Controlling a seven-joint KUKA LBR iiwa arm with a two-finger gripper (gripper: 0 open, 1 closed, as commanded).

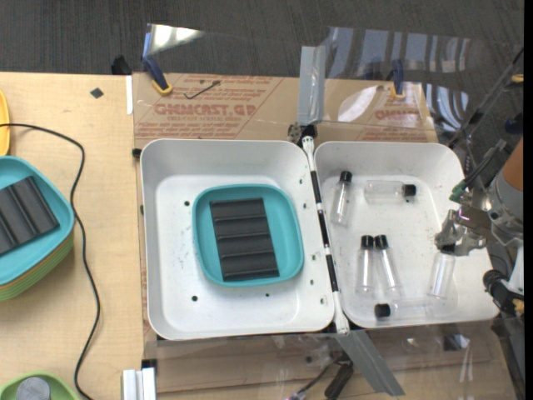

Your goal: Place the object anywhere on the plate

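A teal plate (248,232) with a black ribbed insert lies in the middle of the left white bin (166,223). Several clear vials with black caps lie in the right bin (416,161): one at the upper left (341,198), one crosswise near the back (387,192), a pair side by side (375,263), and one at the front (391,308). Another clear vial (440,277) lies near the bin's right wall. My gripper (450,238) hangs at that vial's upper end, close above it. I see no vial lifted off the bin floor.
A stack of teal plates (33,223) sits on the wooden bench at far left, with a black cable (83,223) running beside it. Cardboard and clear plastic sheeting stand behind the bins. The ridge where the bins meet (321,232) separates vials from plate.
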